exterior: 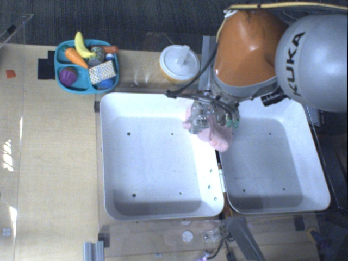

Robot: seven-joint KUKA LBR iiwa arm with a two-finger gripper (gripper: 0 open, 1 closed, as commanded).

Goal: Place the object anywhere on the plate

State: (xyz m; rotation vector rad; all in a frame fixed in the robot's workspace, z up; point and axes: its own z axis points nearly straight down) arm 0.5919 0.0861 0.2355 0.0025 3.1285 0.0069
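Two white bins (157, 200) sit on a light wood bench (49, 173); blue plate (64, 86) — yellow banana (81, 45), orange carrot (75, 57), purple item (68, 76); arm (304, 64) — grey, orange band; pink object (217, 137).

Two smooth matt white plastic bins (152, 162), pale wood-grain bench top (49, 145), soft fuzzy pink cloth object (215, 135) under the metal-looking gripper (213, 116), glossy orange band (247, 45), satin grey arm shell (315, 58), shiny blue plastic plate (79, 86), white plastic cup lid (179, 61)
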